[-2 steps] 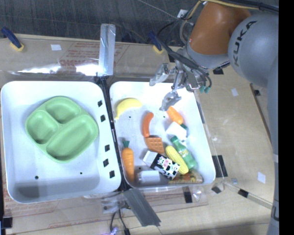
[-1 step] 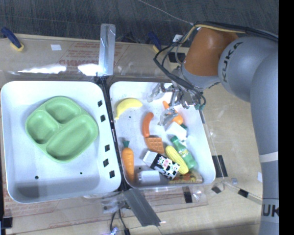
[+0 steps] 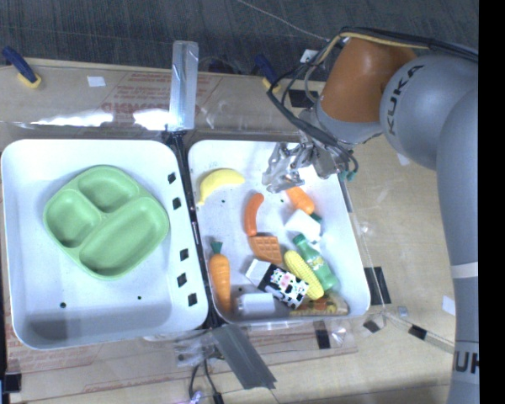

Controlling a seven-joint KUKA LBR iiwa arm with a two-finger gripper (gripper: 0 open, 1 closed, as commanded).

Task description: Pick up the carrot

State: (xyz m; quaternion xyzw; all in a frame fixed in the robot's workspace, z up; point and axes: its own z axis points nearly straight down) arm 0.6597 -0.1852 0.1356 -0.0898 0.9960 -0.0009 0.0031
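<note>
The gripper [image 3: 284, 168] is hanging over the upper part of the right bin [image 3: 353, 263]; whether its jaws are spread or pressed together cannot be told from here. The carrot [image 3: 220, 278] is lying against that bin's left wall, well apart from the gripper. The green plate [image 3: 106, 220] is sitting in the left bin [image 3: 17, 251].

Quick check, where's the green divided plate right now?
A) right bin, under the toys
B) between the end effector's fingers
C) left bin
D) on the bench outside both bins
C: the plate lies flat in the left bin, while the carrot and the other toys are in the right bin.
</note>
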